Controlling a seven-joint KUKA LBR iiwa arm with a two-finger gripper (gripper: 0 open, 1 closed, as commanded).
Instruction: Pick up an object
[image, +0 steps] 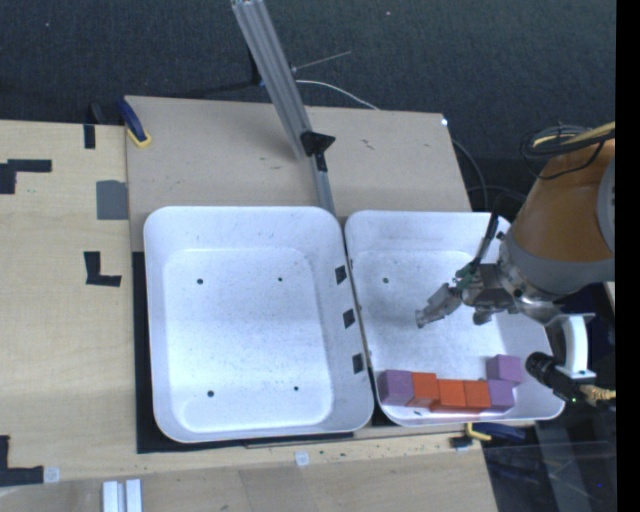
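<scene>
You're still on the approach: gripper (455, 305) hangs with jaws apart, empty, so drop toward the blocks (450, 392) at 6 o'clock in the right bin (420, 235).

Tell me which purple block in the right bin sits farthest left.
The purple block at the left end of the row along the right bin's near wall; the other purple blocks sit at the row's right end.
</scene>
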